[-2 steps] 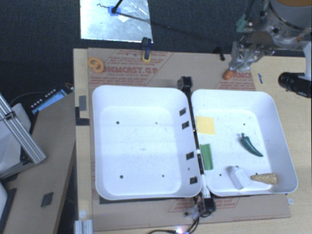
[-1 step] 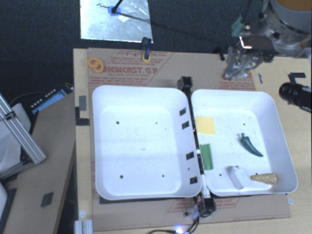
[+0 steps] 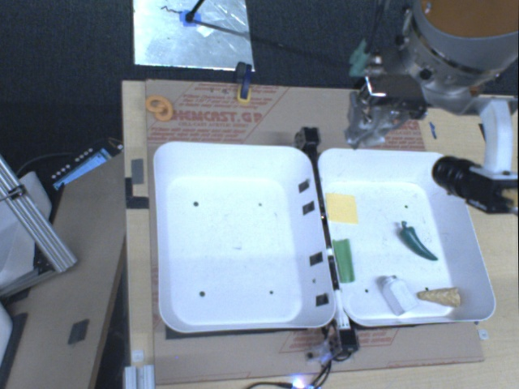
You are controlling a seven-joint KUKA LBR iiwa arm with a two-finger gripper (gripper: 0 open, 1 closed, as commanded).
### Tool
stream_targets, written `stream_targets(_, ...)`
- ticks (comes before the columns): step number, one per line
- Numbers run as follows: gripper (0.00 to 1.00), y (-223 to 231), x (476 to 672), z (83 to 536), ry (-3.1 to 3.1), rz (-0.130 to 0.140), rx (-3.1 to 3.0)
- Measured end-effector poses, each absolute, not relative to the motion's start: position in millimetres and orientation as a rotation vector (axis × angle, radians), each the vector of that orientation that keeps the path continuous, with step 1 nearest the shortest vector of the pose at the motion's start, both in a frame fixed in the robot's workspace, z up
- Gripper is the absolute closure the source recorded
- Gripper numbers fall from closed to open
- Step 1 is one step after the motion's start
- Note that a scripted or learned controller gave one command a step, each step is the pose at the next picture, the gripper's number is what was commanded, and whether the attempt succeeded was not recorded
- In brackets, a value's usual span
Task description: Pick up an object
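The right bin [image 3: 454, 189] holds several small objects: a yellow square [image 3: 340, 208] by its left wall, a green bar [image 3: 343, 259] below it, a dark green pepper shape [image 3: 416, 241] to the right, a white block [image 3: 394, 293] and a tan cone [image 3: 440, 297] near the front edge. My gripper [image 3: 369, 128] hangs above the back rim of the right bin, well behind the objects, with nothing seen between its fingers. The grey arm with its orange band [image 3: 466, 6] fills the top right corner.
The left bin [image 3: 235, 233] sits beside the right one, joined by black clips [image 3: 312, 217]. A black cylinder [image 3: 462, 181] juts over the right bin's right rim. Behind the bins lie an orange ring [image 3: 159, 108], a yellow clamp [image 3: 243, 83] and a shiny sheet [image 3: 192, 23].
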State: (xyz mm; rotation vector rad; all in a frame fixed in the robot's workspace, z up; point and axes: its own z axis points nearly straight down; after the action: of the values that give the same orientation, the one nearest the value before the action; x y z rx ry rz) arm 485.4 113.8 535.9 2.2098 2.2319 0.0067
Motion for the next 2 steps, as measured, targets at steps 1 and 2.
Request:
stream_targets(1,1.0,156,486.1,535,2.231,0.005,2.212)
stream_targets(2,1.0,195,486.2,535,2.229,0.005,2.214)
